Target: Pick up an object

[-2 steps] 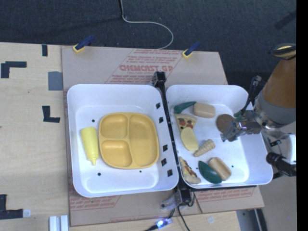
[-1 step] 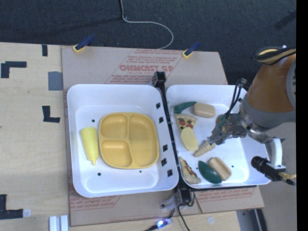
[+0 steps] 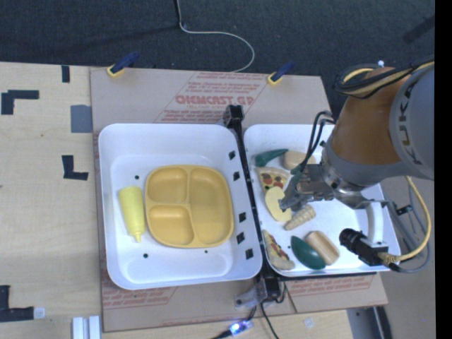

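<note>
One camera sat high above the table (image 3: 42,189), looking down at a slant on both bins (image 3: 113,210); the arm (image 3: 381,133) entered right of them.

The gripper (image 3: 296,198) is positioned low in the right bin (image 3: 367,267) above toy food items. The left bin (image 3: 113,189) contains a yellow divided plate (image 3: 189,205) and a yellow bottle (image 3: 132,212).

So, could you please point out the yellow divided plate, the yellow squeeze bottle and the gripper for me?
yellow divided plate (image 3: 189,207): camera view, on the ridge where its compartments meet.
yellow squeeze bottle (image 3: 131,210): camera view, middle of its body, left of the plate.
gripper (image 3: 295,202): camera view, at its tip above the right bin's food items.
</note>
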`<action>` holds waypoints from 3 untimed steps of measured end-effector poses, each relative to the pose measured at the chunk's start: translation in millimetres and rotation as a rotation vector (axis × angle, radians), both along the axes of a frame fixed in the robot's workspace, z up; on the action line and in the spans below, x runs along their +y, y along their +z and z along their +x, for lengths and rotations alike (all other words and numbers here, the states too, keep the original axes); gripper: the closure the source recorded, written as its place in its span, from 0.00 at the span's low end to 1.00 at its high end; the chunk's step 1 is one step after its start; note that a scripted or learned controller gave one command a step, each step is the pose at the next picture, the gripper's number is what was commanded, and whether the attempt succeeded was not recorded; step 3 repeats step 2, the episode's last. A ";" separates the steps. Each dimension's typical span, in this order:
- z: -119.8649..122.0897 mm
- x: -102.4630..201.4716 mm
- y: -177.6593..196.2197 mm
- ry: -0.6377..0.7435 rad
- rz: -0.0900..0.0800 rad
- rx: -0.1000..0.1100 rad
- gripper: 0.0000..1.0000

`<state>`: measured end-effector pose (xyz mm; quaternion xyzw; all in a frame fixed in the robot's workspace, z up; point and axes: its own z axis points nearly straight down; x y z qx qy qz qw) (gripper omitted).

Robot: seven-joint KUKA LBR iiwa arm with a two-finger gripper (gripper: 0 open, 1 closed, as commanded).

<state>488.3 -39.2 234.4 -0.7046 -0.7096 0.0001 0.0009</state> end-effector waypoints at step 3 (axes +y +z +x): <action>-10.6 79.9 -13.3 -0.004 -0.001 0.003 1.00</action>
